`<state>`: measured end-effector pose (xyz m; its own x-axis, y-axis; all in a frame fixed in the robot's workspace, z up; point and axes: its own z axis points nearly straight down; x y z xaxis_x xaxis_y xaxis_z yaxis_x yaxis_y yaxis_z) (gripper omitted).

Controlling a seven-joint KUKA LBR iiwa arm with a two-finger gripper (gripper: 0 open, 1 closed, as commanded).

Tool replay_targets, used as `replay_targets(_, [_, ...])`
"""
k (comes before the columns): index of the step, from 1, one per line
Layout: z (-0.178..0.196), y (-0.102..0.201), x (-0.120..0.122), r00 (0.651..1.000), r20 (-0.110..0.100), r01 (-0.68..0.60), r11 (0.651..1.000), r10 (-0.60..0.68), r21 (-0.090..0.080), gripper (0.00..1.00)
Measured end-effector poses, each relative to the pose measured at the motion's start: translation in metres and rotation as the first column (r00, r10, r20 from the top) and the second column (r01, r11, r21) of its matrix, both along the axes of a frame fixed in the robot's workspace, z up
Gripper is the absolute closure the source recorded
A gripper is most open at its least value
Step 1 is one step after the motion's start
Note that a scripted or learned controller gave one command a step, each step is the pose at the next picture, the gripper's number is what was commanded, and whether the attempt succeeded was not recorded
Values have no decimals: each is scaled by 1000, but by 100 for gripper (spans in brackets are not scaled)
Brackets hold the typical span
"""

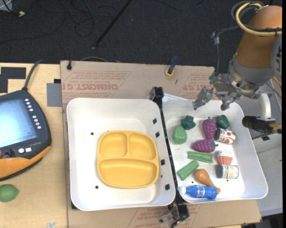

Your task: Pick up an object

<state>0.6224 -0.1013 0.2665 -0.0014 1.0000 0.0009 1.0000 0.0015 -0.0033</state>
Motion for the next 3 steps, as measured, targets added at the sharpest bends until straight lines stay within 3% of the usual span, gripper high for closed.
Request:
replay_targets(1, [10,-1,0,1000,-1,0,1000,0,1,100])
replay_targets(2, [-9,92,-16,1000,-3,-7,1000,7,3,100])
replay_targets(3, [1,86,-15,1000,-3,0,1000,0,0,100])
